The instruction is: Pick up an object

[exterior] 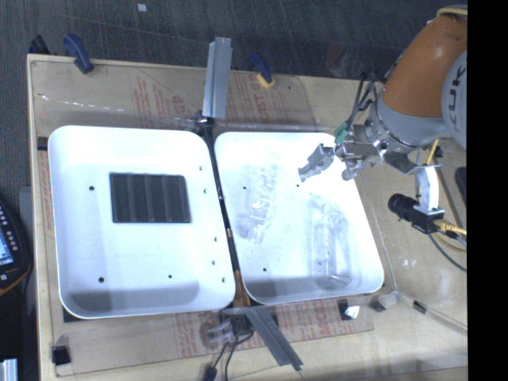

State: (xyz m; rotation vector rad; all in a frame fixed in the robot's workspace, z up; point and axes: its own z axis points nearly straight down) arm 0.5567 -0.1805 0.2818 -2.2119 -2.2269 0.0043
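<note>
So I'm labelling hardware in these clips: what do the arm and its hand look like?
The arm is bulky and rounded, with a broad orange band and a grey shell bearing dark lettering. Thin dark cables run down to a small metallic grey hand. A black cylindrical part with a white bracket hangs beside the wrist.

Two shallow white plastic bins side by side on the bench. Left bin (79, 213) holds a dark grey ribbed rectangular block (150, 198), lying flat toward its far half. Right bin (365, 280) holds a clear plastic bottle (331, 240) lying near its right wall, and a crumpled clear plastic piece (258, 197) on its left side (hard to make out against the white). Grey two-finger gripper (313, 165) hangs over the right bin's far right corner, nothing visibly between its fingers.
</note>
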